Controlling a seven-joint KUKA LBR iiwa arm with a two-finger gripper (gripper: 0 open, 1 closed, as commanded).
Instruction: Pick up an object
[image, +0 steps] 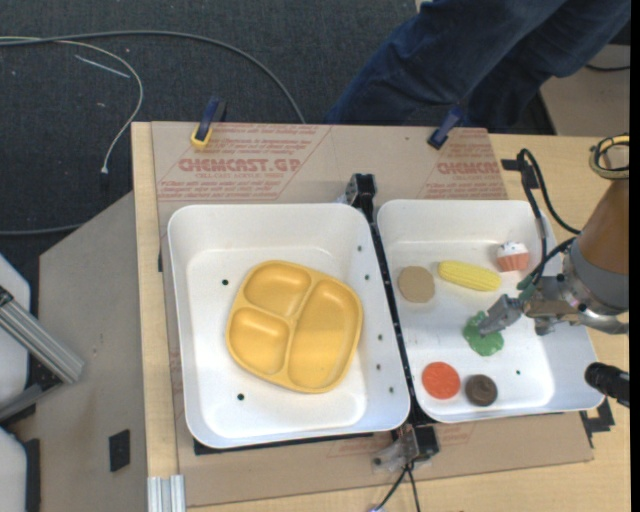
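The tool (497, 322) covers part of the green object (486, 340); the arm (608, 262) runs off the right edge.

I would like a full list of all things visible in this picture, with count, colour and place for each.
Divided plate: 1, yellow, left bin.
Corn cob: 1, yellow, right bin, upper part.
Round piece: 1, tan, left of corn.
Small piece: 1, orange-white, right of corn.
Green toy: 1, green, right bin centre.
Disc: 1, red-orange, right bin front.
Round piece: 1, dark brown, beside disc.
Clamps: 2, blue, cardboard's far edge.
Hand: 1, grey, at green toy.
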